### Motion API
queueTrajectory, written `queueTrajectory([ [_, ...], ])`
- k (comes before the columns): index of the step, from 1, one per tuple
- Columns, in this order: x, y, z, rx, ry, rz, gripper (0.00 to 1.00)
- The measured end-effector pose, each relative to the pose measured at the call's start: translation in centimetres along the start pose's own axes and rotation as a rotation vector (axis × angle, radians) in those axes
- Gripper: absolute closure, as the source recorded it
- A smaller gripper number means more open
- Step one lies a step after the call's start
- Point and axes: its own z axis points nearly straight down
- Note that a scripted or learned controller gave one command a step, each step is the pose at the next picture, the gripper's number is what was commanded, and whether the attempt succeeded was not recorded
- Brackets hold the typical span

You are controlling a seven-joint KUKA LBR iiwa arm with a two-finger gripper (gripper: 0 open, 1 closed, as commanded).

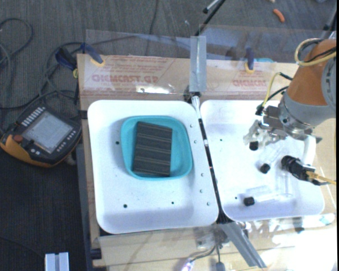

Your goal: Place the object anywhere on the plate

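From my remote seat I log the bench (158,72) first, brown board along its back edge, carrying two white bins side by side. The left bin (104,191) holds a blue plate (182,151), roughly square with rounded corners, sitting a little toward the bin's upper middle. On that plate lies the object (152,148), a dark grey ribbed block, flat and slightly tilted clockwise, fully inside the plate's rim. The right bin (229,123) has the arm (313,89) over its right half, orange band showing above the grey wrist. The gripper (260,156) hangs over the right bin's middle, well apart from the plate; its clear fingers with dark tips stand spread wide, and I see nothing between them. A metal divider post (196,66) rises behind the seam where the two bins meet. On the floor to the left, a handheld control pendant (42,135) lies with its screen facing up, cables (11,61) trailing near it.
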Motion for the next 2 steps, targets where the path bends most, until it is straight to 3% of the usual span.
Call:
queueTrajectory([
  [1, 6.42, -6.13, -0.69, 0.001, 0.004, -0.218, 1.0],
  [2, 6.39, -6.13, -0.69, 0.001, 0.004, -0.217, 0.0],
])
